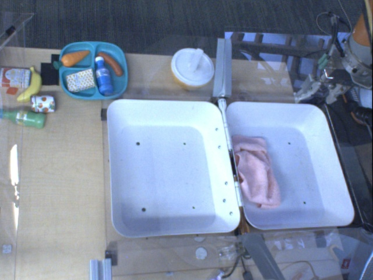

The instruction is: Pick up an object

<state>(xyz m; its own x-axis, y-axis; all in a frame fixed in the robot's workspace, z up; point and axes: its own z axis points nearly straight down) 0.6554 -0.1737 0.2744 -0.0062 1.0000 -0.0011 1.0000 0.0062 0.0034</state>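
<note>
On the worktop (58, 214), 2 white bins side by side: left bin (169, 168), and right bin (291, 168) with a crumpled pink cloth (256, 171) lying against its left wall, touching nothing but the bin. Farther back, at the left, a blue tray (119, 69) with a carrot (76, 58), a small bottle (104, 74) and other toy food, a banana (32, 86), a can (42, 103) and a green bottle (23, 118) just beside it, and a white lidded cup (193, 67) behind the bins. At the far right, beyond the right bin's corner and well apart from the cloth, the arm (358, 45) with its jaws (315, 86), spread or pressed together not clear.
</note>
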